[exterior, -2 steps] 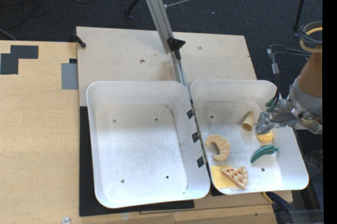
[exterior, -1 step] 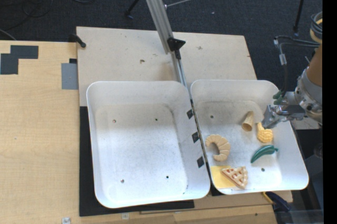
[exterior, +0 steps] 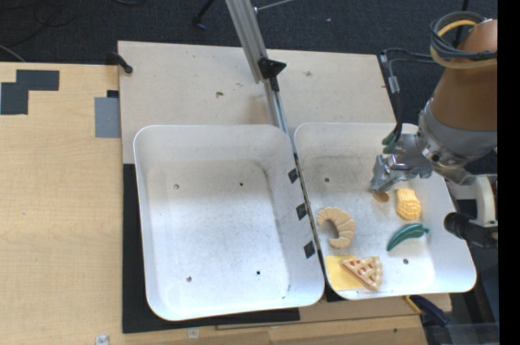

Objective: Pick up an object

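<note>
The right bin (exterior: pixel 341 148) holds several toy foods. A yellow corn cob (exterior: pixel 409 204) lies near its right side, with a green chili pepper (exterior: pixel 406 236) just below it. A tan croissant (exterior: pixel 337 226) sits near the bin's left wall, and a pizza slice (exterior: pixel 362 270) lies at the front edge. My gripper (exterior: pixel 382 187) reaches down into the right bin, just left of the corn cob. A small brownish bit shows at its tip; what it is stays unclear.
The left bin (exterior: pixel 162 173) stands beside the right one, with a divider and black clips between them. A slanted metal rail (exterior: pixel 244 19) rises from the back of the bench. The arm's grey and orange body (exterior: pixel 467 92) hangs over the right bin's right side.
</note>
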